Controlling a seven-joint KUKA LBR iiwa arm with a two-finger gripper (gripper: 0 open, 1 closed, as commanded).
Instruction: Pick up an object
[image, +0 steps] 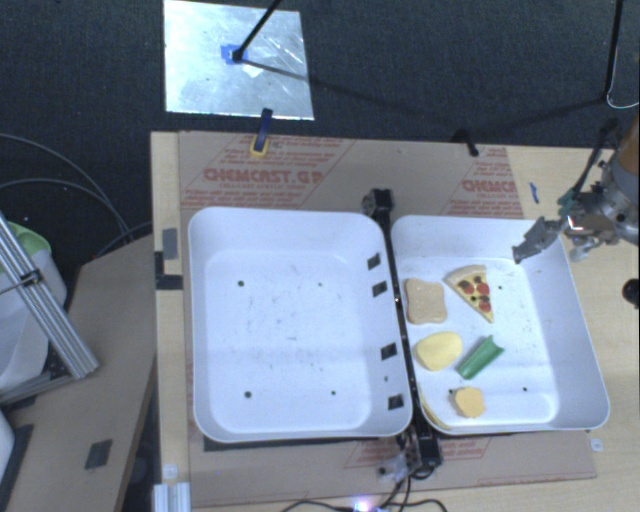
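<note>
Nearest to us, in the right-hand shallow white plastic bin (585, 370), we see a small round orange-yellow toy piece (468, 402) by the front wall, its lower edge hard to separate from the rim. At about 11 o'clock from it lies a pale yellow rounded toy lump (438, 350), and just beside that, at 3 o'clock, a green elongated toy vegetable (479, 357) lying at a slant; we cannot tell whether the two touch. Farther back sits a tan toast-shaped slice (425, 300), with a toy pizza wedge dotted with red (472, 289) at its 2 o'clock. The left-hand shallow white bin (215, 250) shows speckled marks on its floor.

Beyond the pizza wedge, at roughly 2 o'clock, the grey two-finger gripper (530, 244) hangs over the right bin's back corner, apart from every toy. Only one dark finger tip is distinct; the arm is cut off by the frame, and we cannot tell how the pincer stands.
</note>
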